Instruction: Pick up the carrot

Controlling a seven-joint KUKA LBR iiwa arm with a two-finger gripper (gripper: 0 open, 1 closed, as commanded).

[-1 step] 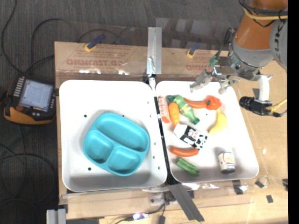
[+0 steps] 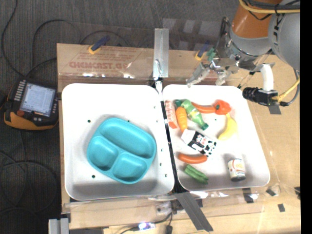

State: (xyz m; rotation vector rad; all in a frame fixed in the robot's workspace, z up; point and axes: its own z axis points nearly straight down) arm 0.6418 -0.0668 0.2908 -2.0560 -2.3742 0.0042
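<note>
From my remote station: the carrot (image 2: 181,118), stubby and orange with a green top, lies in the upper left of the right bin (image 2: 253,145), touching a green bottle (image 2: 193,113). A red sausage (image 2: 192,157), banana (image 2: 228,127) and small can (image 2: 236,169) lie nearby. The gripper (image 2: 210,74) hovers above the bin's far rim, fingers spread, holding nothing.

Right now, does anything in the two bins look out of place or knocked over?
Nothing looks spilled or broken. The toy food lies jumbled in the right bin: the carrot rests against a green bottle, and a small can lies tipped on its side. The blue tray sits askew in the left bin.
</note>
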